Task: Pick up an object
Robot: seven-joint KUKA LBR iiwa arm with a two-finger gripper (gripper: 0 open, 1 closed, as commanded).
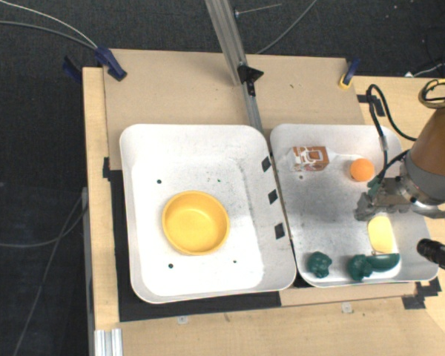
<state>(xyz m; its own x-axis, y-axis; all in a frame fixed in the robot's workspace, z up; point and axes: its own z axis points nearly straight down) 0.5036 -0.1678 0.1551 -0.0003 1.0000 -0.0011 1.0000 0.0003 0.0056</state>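
While the arm [430, 162] reaches in over the right bin [322, 221], its gripper [376, 205] hangs low inside that bin, and whether it is clenched or released cannot be told from this slanted view. Just beside the gripper, on the side nearer the bin's front rim, lies a pale yellow oblong object [381, 233]; its long axis runs from the gripper toward the front rim, roughly square to that rim, and its upper end sits right at the gripper, though contact cannot be judged. Nothing is visibly between the gripper's tips. Past the yellow object's lower end, against the right bin's front rim, rests a dark green object [371, 265], and a second, smaller green lump [319, 264] lies near it, toward the bin's front left corner. An orange ball [362, 170] sits toward the right bin's back, near the arm, and a small brown-and-white packet [310, 158] lies further left along the same back area. Beyond the right bin's left wall, the left bin [200, 147] holds a yellow bowl [196, 222], upright, well apart from the gripper.
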